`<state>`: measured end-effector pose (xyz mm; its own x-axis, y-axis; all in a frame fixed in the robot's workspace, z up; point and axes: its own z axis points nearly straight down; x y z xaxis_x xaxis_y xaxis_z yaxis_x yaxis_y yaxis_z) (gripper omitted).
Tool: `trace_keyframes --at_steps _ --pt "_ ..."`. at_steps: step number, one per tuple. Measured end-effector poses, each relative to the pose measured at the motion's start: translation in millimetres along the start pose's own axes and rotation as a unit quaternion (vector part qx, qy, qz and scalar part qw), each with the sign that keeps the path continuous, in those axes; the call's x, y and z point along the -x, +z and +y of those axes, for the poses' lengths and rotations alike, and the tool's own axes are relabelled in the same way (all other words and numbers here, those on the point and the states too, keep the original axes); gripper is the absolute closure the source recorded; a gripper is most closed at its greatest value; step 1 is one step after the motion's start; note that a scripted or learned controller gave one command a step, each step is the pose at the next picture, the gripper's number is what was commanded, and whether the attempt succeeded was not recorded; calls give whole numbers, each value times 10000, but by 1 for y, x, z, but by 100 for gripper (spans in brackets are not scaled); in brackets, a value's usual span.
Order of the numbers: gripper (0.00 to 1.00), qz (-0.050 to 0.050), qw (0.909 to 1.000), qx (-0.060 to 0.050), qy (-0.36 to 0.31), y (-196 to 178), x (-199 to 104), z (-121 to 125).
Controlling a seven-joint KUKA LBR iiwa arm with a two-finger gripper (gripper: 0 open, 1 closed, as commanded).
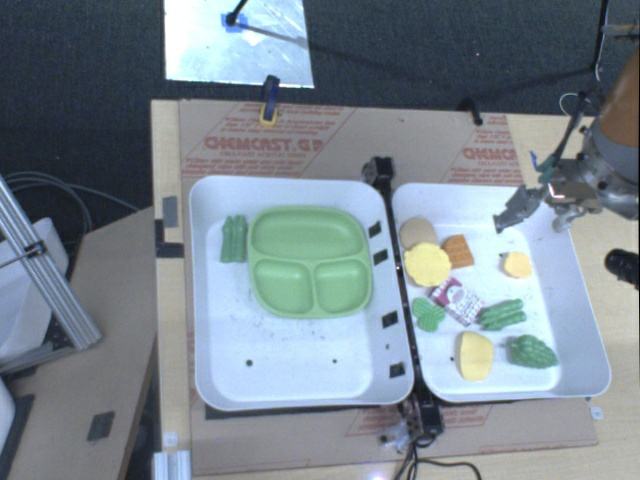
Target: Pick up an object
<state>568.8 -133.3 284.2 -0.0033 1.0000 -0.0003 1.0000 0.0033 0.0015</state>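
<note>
Lying in the right bin (590, 353), the green bean pod (501, 315) runs its long axis left-low to right-high, beside the pink packet (459, 302). The gripper (540, 211) hovers above the bin's far corner, fingers spread, gripping nothing.

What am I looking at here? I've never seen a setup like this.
One camera looks down at a slant on a bench with two shallow white bins. The left bin holds a green divided tray and a small green piece beside it. The right bin holds toy foods: a yellow round piece, an orange square, a pink packet, green vegetables and others. The robot arm comes in from the right; its two-finger gripper hangs over the right bin's top corner, open and holding nothing. Its job is picking one object up.
</note>
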Motion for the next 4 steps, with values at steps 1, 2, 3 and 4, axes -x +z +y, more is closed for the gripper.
trace_keyframes --at_steps 1,2,3,4 --pt "0 19 10000 -86 31 161 17 -59" --pt "0 2 10000 34 -12 196 23 -21" --pt "0 -8 10000 38 -10 195 27 23" --pt "0 -32 10000 62 -20 196 -3 79"
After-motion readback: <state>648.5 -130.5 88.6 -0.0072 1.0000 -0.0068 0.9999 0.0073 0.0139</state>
